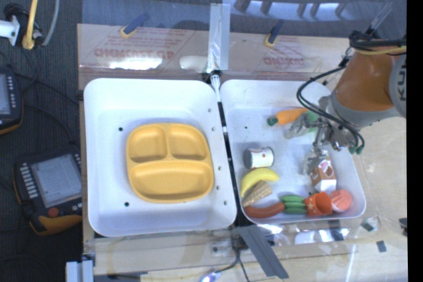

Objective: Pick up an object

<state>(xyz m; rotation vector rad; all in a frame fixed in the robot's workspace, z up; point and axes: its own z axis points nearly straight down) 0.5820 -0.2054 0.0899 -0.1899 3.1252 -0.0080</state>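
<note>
- So the arm is reaching in from the right and hanging over the right bin (360,172), with its gripper (322,156) sitting down low right above a small carton (324,173), the red-brown and white one.
- Honestly I can't tell whether the fingers are apart or together. The wrist and cables are crowding that spot, and nothing is showing clearly between the tips.
- The carton is lying just toward the near side of the fingertips, touching or almost touching them, with its long side running roughly far-to-near, tilted a little.
- I'm guessing that carton is what it's going for. The next move is looking like a short drop with the fingers straddling the carton's narrow width, not its length.
- Crowded down there though: a tomato (342,201) and a red pepper (318,205) are sitting just near of the carton, so a sloppy close could be nudging those instead.
- Other stuff in that bin: a carrot (289,117) on the far side, a white can (260,157) over to the left, a banana (259,177) and a hot dog (263,210) near-left.
- Left bin (99,162) is just holding a yellow divided tray (170,161), well apart from all this.
</note>
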